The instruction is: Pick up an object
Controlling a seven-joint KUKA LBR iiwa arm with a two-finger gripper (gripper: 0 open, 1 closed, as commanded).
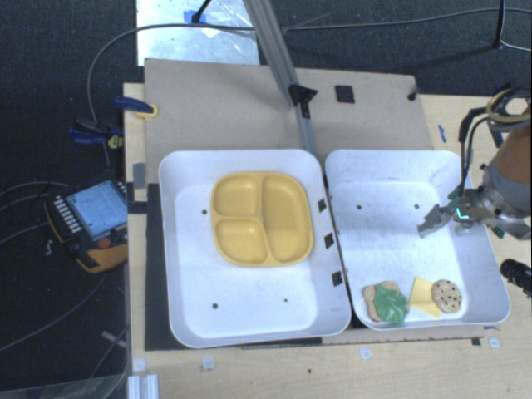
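Note:
In the right bin (391,181), along its near wall, lie a green leafy piece (391,303) on a tan cracker, a yellow cheese wedge (424,296) and a round chocolate-chip cookie (447,295). My gripper (438,220) hangs over the right side of that bin, above and behind the food pieces, apart from them. Nothing shows between its fingers. The grey arm and its wrist enter from the right edge.
The left bin (191,306) holds a yellow divided plate (262,219) near its back. A grey pole (278,56) slants down from the top to the gap between the bins. A handheld device (91,223) and cables lie left of the bench.

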